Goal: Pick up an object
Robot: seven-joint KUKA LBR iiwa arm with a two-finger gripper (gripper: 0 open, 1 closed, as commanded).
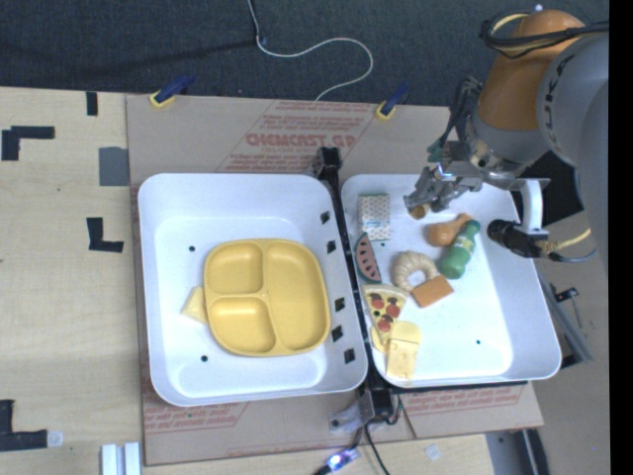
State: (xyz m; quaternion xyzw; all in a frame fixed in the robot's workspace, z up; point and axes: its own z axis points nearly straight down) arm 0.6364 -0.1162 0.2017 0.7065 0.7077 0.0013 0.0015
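Here the arm reaches in from the right, and its jaws hang over the far edge of the right bin; I cannot tell how they stand. A small brown piece shows at their tip, though whether it is gripped is unclear. Just beside them, lying in that bin, are a drumstick and a green bottle, touching each other. Nearer the bin's middle sit a croissant and an orange block. Along its left wall lie a checked packet, a watermelon slice, a pizza slice and a cheese wedge. The left bin holds a yellow tray with three compartments.
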